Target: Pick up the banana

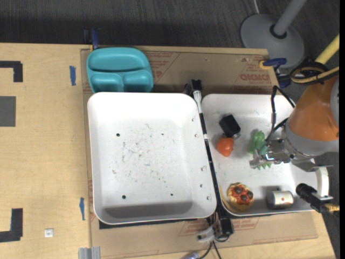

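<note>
The arm (318,117) reaches in from the right over the right bin (245,102), its orange band and grey wrist covering much of that bin's right side. The gripper (271,154) sits low over the bin, just beside a green toy (258,142) whose spiky lower part shows below the wrist; whether the two touch is hard to make out, and I cannot tell how the gripper is set. A banana cannot be made out with certainty. A yellow shape (330,50) is cut off at the frame's upper right, beyond the bin's far right corner, and it may be a fitting rather than fruit.

In the right bin, a small black block (230,125) lies near the far left corner, with a red-orange round item (225,146) just nearer the front from it. Toward the front edge rest a round pizza-like toy (240,195) and a small silver can (280,198) on its side. The left bin (108,198) carries only faint scuffs. A teal divided tray (119,69) stands behind its far edge, partly hidden by the rim.
</note>
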Action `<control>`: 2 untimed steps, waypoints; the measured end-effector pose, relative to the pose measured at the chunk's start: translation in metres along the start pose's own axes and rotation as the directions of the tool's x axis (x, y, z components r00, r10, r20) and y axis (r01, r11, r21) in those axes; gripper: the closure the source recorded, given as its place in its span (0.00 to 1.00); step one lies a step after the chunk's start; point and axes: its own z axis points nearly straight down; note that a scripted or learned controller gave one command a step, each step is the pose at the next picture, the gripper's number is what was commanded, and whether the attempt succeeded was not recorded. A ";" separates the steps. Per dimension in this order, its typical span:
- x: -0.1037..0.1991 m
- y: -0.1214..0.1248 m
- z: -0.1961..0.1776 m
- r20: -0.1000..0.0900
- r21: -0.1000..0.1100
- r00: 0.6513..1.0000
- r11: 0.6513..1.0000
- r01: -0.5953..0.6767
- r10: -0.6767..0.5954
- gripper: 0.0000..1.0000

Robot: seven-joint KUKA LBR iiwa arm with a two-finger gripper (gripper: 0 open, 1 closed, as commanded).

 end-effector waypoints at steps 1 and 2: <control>0.000 0.001 -0.010 0.002 -0.002 1.000 1.000 0.001 -0.001 1.00; 0.000 0.002 -0.020 0.003 -0.005 1.000 1.000 0.003 -0.003 1.00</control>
